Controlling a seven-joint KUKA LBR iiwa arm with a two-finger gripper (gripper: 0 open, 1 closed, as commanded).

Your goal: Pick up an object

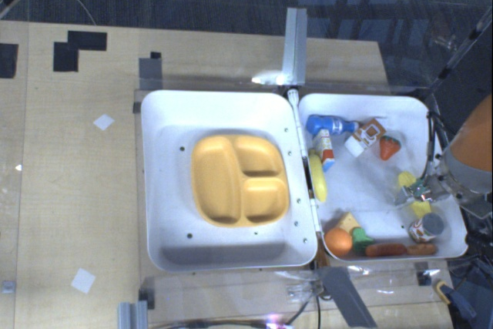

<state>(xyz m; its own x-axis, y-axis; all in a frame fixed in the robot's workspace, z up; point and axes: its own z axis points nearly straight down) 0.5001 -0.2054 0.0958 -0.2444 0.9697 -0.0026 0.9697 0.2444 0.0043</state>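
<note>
My gripper (pixel 417 193) hangs low over the right side of the right bin (pixel 362 189), reaching in from the right edge. It sits right at a small yellow object (pixel 407 180), with another yellow piece (pixel 421 206) just below it. Whether anything is held is hidden by the metal parts. In the same bin lie a blue bottle (pixel 327 125), a small white and red bottle (pixel 326 149), a banana (pixel 316 178), a brown and white cube (pixel 369 133), a strawberry (pixel 390 146), a small can (pixel 427 227), an orange (pixel 338 241) and a red sausage (pixel 391 248).
The left bin (pixel 166 166) holds a yellow divided tray (pixel 237 179) in its middle. A metal post (pixel 295 50) stands behind the seam between the bins. Cables run along the right bin's far right rim. Bare white floor shows in the right bin's middle.
</note>
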